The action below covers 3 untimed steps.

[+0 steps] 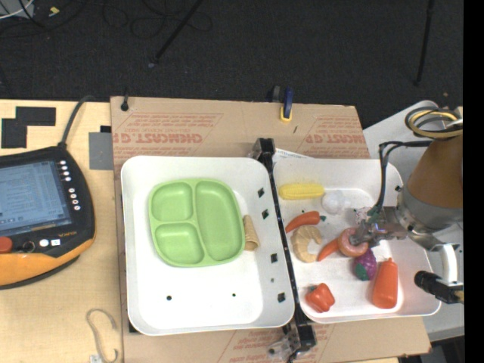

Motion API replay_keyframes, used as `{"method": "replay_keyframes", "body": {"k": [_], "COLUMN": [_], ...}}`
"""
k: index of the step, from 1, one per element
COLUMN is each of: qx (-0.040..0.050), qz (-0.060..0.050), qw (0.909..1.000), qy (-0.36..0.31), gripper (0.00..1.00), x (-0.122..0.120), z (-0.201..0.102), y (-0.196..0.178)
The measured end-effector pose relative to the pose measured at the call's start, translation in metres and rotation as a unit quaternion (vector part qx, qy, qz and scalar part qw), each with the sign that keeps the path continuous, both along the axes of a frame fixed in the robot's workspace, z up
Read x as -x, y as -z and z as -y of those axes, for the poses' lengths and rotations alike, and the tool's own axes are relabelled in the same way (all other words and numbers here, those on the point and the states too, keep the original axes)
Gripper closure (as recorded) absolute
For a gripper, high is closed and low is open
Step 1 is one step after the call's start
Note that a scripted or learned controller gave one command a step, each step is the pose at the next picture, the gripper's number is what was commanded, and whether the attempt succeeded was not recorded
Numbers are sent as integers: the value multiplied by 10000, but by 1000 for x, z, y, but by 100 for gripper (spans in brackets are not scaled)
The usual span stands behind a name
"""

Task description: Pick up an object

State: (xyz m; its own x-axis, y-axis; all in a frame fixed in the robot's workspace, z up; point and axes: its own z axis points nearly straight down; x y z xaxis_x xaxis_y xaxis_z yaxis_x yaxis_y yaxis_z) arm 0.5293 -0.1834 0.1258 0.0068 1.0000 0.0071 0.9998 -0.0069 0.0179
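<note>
The gripper (368,229) sits low in the right bin (393,172), at about three o'clock of the view, and I cannot tell how its fingers stand. Just beside it, touching or nearly so, lies a pink doughnut-like ring (352,242), with a purple grape bunch (366,264) at its five o'clock and an orange carrot (384,283) beyond. A yellow corn cob (301,191) lies at the bin's eleven o'clock; the left bin (189,308) bears a green divided plate (195,222).
</note>
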Motion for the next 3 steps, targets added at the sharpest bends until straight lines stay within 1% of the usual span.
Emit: {"method": "replay_keyframes", "body": {"k": [1,2,3], "qx": [36,38,19], "qz": [-85,-77,-114], "qw": [10000,10000,9999], "qy": [-36,-33,-49], "gripper": [100,100,100], "x": [-3,-3,7], "z": [-6,-4,-55], "y": [-45,-98,-88]}}
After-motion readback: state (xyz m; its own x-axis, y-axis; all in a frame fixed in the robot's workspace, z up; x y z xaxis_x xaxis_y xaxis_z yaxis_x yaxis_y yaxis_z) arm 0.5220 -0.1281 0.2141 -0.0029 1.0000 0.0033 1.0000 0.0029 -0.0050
